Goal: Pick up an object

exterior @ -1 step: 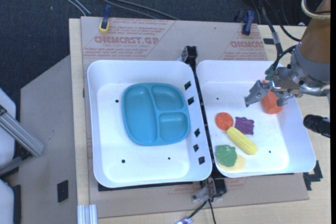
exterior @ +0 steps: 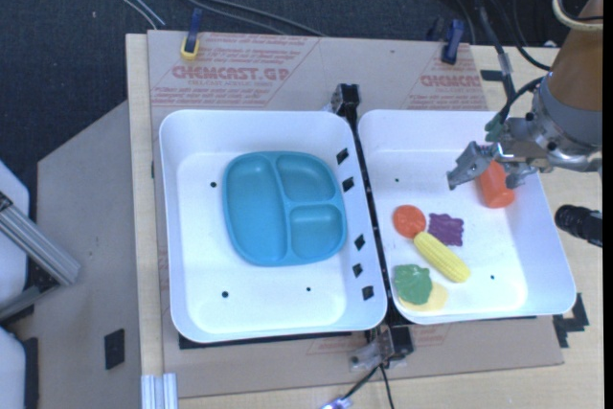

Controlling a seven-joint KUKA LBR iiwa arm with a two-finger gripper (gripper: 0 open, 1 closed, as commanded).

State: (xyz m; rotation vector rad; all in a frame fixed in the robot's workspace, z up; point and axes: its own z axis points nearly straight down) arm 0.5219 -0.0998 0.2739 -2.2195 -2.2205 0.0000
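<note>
Reaching over the right bin (exterior: 536,297), the gripper (exterior: 493,170) has its jaws spread on both sides of an orange object (exterior: 497,190) at the bin's far right.

It looks like a light, stiff, smooth plastic toy, best pinched across the middle; its top is hidden, so real contact is unclear.

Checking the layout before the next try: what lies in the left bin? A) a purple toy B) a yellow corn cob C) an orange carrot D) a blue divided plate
D: the blue divided plate lies alone in the left bin, while the corn cob and the other small toys sit in the right bin.
</note>
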